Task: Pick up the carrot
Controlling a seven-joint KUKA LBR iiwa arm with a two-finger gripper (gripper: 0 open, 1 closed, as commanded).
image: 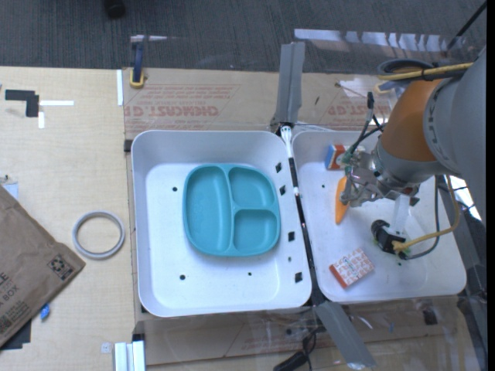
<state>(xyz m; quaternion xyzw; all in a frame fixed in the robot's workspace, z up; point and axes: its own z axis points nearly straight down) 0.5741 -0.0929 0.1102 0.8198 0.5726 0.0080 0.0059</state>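
The arm reaches in from the right and its hand (354, 192) is down low in the right bin (433, 284), right beside the carrot (340, 203). The carrot lies on the bin floor near the left wall, a slim orange wedge running roughly top to bottom in the view, thick end up and tip pointing down. The hand sits at the carrot's upper right, touching or very nearly so, but the wrist and cabling crowd the spot, so I cannot tell how the hand is set, and no carrot shows clearly inside it. I'd call this the closing-in stage of the grasp, with the pick not yet secured. To do it well, the hand should straddle the carrot across its narrow width near the thicker upper half, where there is more to bite, not at the tapering tip, which could squirt out. It needs to get low enough to catch the body without jamming into the bin floor. There is company to mind: a blue and orange item (334, 155) lies just above the carrot, a red patterned packet (352, 268) sits lower down, well apart, and the divider wall to the left leaves little room. A straight vertical lift should keep the carrot from dragging on that wall. Next door, the teal divided plate (231, 209) rests in the left bin (155, 230).
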